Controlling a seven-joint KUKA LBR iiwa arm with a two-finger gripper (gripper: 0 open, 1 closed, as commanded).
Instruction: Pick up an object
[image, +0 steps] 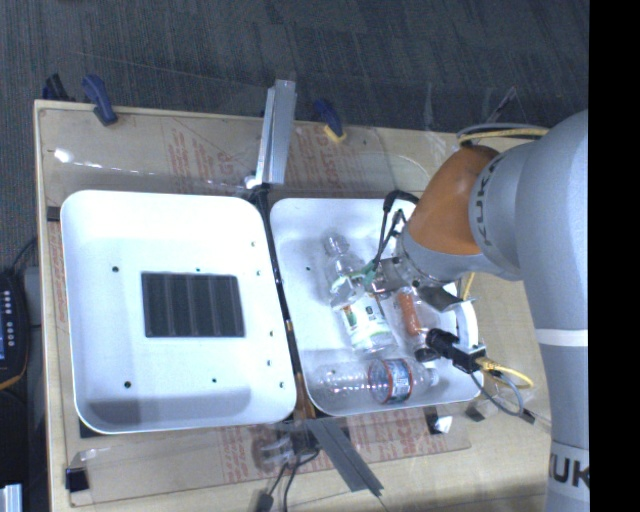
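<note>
Clear plastic bottles, two that can be counted, lie in the right-hand shallow white bin (300, 300). One clear plastic bottle with a white and green label (352, 290) stretches from the bin's middle toward its far edge, cap end pointing away. A second clear plastic bottle with a silvery label band (375, 381) lies on its side along the bin's near edge, close to the near right corner. A small orange cylindrical object (408, 312) rests just beside the first bottle, toward the bin's right edge; what it is cannot be told.

The grey arm with its orange band (450, 215) reaches in over the right bin's right edge, and the wrist hangs above the middle of that bin, near the labelled bottle. Whether the jaws are open or closed cannot be told, nor whether they grip anything.

The left-hand shallow white bin (100, 250) carries one dark ribbed rectangular panel (192, 305) at its middle. Both bins sit on the pale wooden surface (50, 150).
</note>
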